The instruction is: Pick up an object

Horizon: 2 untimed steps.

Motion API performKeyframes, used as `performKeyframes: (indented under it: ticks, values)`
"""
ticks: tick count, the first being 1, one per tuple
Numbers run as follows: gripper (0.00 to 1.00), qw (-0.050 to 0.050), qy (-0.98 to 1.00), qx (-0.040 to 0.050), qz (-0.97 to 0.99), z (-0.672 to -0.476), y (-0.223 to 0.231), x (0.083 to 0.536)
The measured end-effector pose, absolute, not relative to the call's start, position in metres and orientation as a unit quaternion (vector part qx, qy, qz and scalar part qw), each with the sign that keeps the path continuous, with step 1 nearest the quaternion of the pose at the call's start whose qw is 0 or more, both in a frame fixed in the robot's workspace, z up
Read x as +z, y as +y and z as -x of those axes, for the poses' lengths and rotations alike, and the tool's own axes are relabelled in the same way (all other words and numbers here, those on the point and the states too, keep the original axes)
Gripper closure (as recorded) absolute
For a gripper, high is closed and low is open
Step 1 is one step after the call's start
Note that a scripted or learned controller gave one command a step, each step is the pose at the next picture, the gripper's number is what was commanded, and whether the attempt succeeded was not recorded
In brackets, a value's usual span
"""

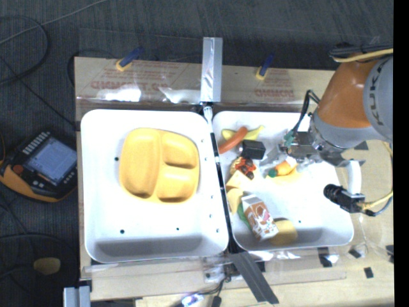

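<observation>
From the camera above we see two white bins side by side; the left bin [96,190] holds a yellow divided tray [159,165]; the right bin [319,222] holds a carrot [231,138], a black block [253,149], a small carton [259,217] near its front, and an orange toy [283,169]. The gripper [295,147] hangs low over the right bin, just beside the orange toy; whether it is open, closed or gripping anything we cannot tell.

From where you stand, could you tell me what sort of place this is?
Probably a robotics lab's grasping test bench: a grey-and-orange robot arm reaches over two white bins, toy food fills the right bin, and a teach pendant lies on carpet.
</observation>
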State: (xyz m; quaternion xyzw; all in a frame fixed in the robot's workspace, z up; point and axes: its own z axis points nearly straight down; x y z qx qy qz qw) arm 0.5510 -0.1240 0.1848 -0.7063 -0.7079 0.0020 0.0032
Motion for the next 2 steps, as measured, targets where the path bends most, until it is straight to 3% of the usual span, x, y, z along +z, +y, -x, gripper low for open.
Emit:
performKeyframes:
  ticks: [1,2]
  values:
    - [0.0,0.002,-0.675,0.0021,0.738,-0.548,-0.141,0.219]
    - [0.0,0.002,-0.694,0.0025,0.72,-0.584,-0.135,0.095]
